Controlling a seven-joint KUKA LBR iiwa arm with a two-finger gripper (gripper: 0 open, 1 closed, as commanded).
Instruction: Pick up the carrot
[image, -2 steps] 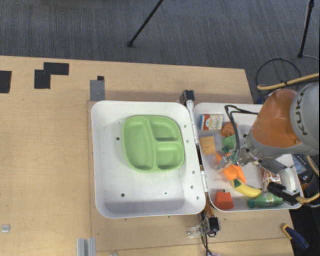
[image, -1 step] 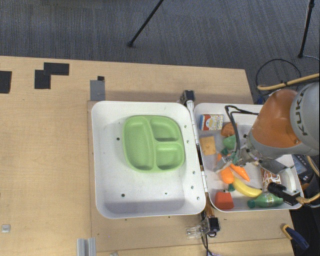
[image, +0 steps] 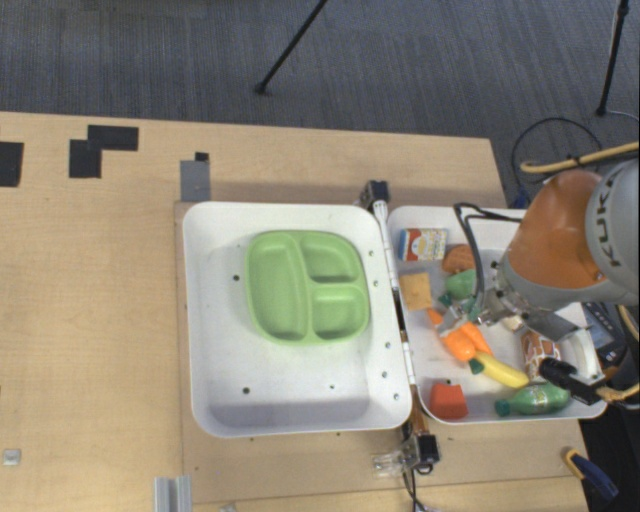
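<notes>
One grey metal gripper (image: 470, 322) low in right white bin (image: 432, 398), touching orange plastic carrot (image: 462, 345); jaws' state unclear.

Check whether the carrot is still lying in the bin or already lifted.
Cannot tell for sure. The carrot is in the right bin beside the banana, the gripper at its upper end; contact or lift isn't visible.

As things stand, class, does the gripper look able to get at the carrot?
Probably yes. The gripper hangs right over the carrot in the right bin, and nothing covers the carrot, though a banana lies close beside it.
</notes>
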